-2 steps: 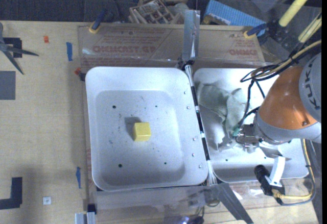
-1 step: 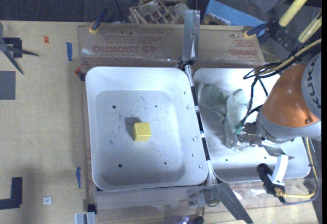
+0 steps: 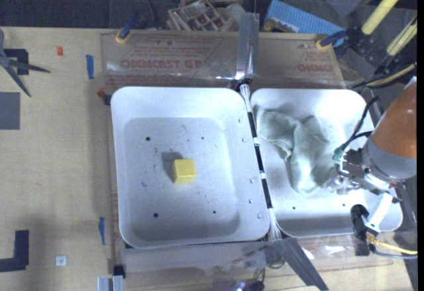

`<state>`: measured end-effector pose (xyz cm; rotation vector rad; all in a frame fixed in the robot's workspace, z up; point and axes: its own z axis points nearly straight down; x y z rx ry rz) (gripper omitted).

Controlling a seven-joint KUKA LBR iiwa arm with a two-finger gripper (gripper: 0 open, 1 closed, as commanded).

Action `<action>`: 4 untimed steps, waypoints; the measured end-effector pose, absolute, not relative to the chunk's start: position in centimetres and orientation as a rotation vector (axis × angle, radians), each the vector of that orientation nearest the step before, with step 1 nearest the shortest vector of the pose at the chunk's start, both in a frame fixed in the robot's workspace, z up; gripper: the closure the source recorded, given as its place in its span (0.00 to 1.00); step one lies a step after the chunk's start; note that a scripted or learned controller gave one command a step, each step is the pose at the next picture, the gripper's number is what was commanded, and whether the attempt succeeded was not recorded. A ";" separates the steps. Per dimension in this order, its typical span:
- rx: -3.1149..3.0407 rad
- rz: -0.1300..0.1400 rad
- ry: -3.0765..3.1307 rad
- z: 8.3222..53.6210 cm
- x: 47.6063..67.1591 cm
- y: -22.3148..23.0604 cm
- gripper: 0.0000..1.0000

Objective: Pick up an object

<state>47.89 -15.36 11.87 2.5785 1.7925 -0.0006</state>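
A: Entry, single overhead view. Where is the tool placed, and why there?

B: It is seen low in the right bin, at the right-hand edge of a crumpled pale cloth. The orange-banded arm is brought in from the right side, so the nearest part of the cloth is the part reached. The placement is judged to be a grasp attempt on the cloth.

A: Is the cloth gripped?

B: That cannot be told. The tip of the tool is hidden against the folds and the wrist hardware; no cloth is seen between parts of the tool, so no hold is recorded.

A: Contents of the right bin?

B: The cloth alone is noted, bunched from the upper left towards the middle, lying flat on the bin floor and not lifted.

A: And the left bin?

B: One small yellow block is recorded near the middle of the floor, well apart from every wall. Dark specks are scattered around it.

A: Which thing is taken as the task's object?

B: Either would serve. The cloth is judged the present target, as it is touched or nearly touched by the tool, while the block is left across the divider.

A: Status?

B: Pick not yet confirmed.
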 end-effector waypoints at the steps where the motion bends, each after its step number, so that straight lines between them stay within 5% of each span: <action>1: 2.632 -0.001 1.713 13.3 49.7 -21.0 1.00; 2: 2.806 -0.002 1.412 18.4 47.9 -20.7 1.00; 4: 2.851 -0.006 1.328 16.6 48.1 -21.3 1.00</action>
